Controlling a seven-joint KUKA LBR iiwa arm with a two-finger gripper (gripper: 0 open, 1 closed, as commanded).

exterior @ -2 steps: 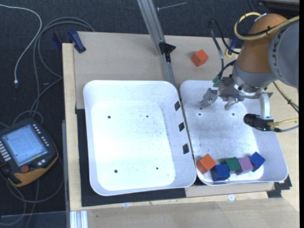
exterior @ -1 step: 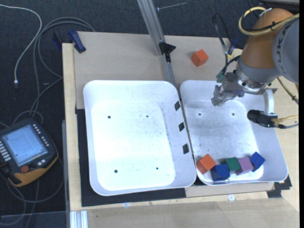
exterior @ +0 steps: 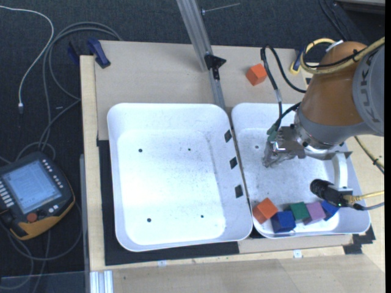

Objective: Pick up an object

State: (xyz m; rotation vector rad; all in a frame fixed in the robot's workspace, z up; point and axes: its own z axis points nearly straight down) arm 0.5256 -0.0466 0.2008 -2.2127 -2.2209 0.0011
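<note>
End effector (exterior: 273, 156), jaw state indeterminate, over bare right bin (exterior: 253, 133) floor; risk: empty grasp, blocks (exterior: 295, 213) clustered along bin's near desk-edge wall.

Two white bins (exterior: 122, 118), six coloured blocks (exterior: 265, 209)

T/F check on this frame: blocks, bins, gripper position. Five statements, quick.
1. An orange block lies on the bench outside the bins. True.
2. The green block sits in the left bin. False: it is in the right bin, near the front wall.
3. The gripper is over the right bin. True.
4. The gripper touches the purple block. False: they are apart.
5. A blue block sits beside an orange block. True.
</note>
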